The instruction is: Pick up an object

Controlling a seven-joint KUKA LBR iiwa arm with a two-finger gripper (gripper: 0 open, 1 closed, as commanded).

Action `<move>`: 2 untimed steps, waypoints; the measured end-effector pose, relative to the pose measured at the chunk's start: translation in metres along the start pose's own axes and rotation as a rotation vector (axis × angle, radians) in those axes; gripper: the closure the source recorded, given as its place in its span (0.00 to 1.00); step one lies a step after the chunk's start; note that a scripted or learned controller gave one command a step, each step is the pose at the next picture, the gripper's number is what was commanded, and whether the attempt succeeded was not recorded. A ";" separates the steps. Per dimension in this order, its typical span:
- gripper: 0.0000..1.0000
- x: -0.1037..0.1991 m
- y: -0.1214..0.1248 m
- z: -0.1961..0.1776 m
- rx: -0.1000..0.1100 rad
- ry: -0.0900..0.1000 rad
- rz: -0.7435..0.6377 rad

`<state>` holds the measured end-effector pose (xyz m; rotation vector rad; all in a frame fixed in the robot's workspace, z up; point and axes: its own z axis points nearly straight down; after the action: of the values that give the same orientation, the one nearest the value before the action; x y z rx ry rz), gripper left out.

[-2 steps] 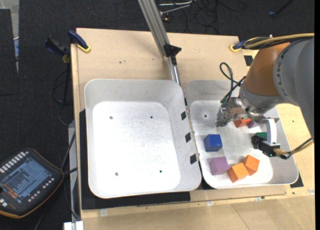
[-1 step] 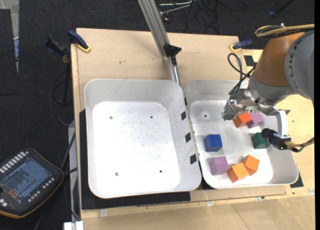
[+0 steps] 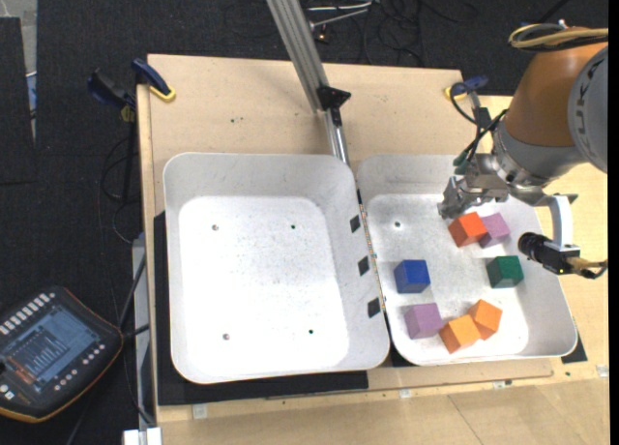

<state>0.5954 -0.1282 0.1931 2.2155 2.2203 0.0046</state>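
Several small blocks lie in the right bin. My gripper hangs low over its far right part, right above an orange-red block and seemingly touching its top. A pale purple block sits against that block's right side. Further toward the front are a green block, a blue block, a purple block and two orange blocks. I see nothing lifted off the bin floor.
The left bin stands beside the right one, and their rims meet at mid-bench. A slanted metal pole ends behind the bins. Clamps grip the bench's far corners. A teach pendant lies at lower left.
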 end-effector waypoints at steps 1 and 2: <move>1.00 0.000 0.001 -0.024 0.001 0.000 0.000; 1.00 0.052 0.024 -0.033 0.001 0.003 -0.006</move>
<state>0.6193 -0.0761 0.2262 2.2107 2.2291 0.0060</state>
